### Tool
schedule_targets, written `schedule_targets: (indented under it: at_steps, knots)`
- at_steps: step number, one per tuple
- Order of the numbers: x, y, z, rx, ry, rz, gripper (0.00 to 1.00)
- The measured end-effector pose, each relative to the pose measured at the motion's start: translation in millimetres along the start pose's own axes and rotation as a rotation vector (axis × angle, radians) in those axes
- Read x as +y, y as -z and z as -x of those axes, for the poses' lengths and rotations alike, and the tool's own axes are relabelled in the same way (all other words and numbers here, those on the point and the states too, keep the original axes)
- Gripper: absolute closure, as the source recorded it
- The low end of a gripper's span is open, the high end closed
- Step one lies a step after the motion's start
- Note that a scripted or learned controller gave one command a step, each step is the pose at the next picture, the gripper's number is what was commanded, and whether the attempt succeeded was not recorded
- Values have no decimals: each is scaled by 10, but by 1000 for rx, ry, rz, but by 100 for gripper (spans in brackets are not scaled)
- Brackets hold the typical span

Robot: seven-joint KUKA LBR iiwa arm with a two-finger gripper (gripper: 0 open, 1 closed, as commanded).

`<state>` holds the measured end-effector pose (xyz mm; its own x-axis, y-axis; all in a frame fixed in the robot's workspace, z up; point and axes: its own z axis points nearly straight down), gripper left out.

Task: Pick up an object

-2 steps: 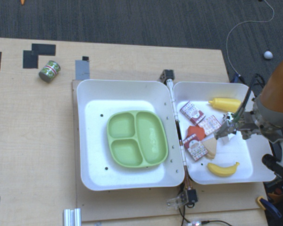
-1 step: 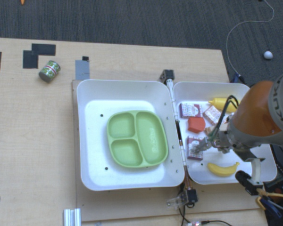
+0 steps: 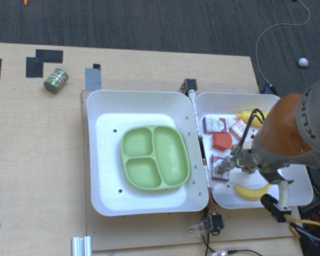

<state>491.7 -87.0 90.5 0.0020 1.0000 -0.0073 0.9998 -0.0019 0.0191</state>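
The claw (image 3: pixel 224 167) hangs low in the right bin (image 3: pixel 304 193) by the banana (image 3: pixel 250 191); its grip, I can't tell.

Green plate (image 3: pixel 155 157), yellow banana (image 3: pixel 250 192), red block (image 3: pixel 222 141)

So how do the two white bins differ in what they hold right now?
The left bin holds one thing, a green divided plate lying flat in its middle. The right bin holds several small things: a banana, a red block and a few packets. The arm's gripper reaches low over the right bin, not the left. Both bins are shallow, white and sit side by side.
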Motion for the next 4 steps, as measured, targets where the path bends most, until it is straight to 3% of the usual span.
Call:
schedule_targets:
  at_steps: [1,2,3,4]
  knots:
    - [36,126,-47,10,5,5,100]
    - [36,125,-42,9,4,5,0]
    - [56,234,-61,13,7,8,100]
    - [55,233,-61,13,7,7,0]
